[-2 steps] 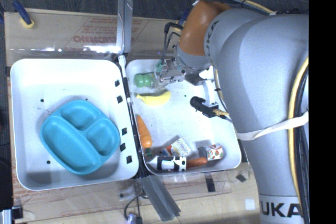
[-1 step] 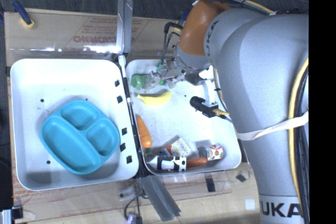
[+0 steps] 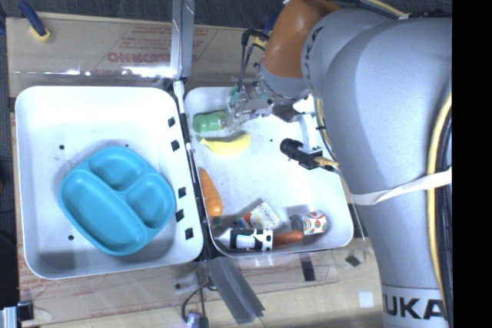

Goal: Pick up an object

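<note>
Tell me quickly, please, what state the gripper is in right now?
Gripper: low in the right bin, right beside the green object above the banana; open or shut cannot be told.

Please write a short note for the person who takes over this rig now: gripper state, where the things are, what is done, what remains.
Gripper: low at the far end of the right bin, just above the green object and banana; nothing visibly held.
Right bin also holds a carrot by its left wall and small items along the near edge, including a cow toy.
Left bin: blue divided plate.
Done: nothing lifted yet.
Left: grasp one object and raise it.
</note>
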### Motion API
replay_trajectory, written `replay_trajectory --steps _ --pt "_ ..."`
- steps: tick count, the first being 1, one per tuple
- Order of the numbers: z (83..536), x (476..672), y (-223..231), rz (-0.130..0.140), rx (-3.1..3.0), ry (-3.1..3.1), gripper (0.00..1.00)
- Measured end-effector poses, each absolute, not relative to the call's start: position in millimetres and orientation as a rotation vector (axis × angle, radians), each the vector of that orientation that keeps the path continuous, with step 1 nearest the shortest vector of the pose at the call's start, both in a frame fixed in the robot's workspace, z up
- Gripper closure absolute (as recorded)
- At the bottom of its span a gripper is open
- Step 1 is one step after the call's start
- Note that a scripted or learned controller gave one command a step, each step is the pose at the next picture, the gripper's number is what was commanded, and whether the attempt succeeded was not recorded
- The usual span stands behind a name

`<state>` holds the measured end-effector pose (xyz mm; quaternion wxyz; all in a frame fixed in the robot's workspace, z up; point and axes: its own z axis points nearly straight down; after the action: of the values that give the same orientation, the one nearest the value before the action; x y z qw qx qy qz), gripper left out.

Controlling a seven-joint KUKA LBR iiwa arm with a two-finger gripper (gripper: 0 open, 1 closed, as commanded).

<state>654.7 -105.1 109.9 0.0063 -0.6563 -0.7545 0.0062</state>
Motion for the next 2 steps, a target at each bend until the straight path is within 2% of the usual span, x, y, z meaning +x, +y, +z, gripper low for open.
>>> replay_trajectory --steps 1,2 --pt "109.6 654.0 -106.2 0.023 -2.054 -2.360 0.00" --pt "92.4 640.3 -127.6 0.002 -2.132 -2.304 0.00"
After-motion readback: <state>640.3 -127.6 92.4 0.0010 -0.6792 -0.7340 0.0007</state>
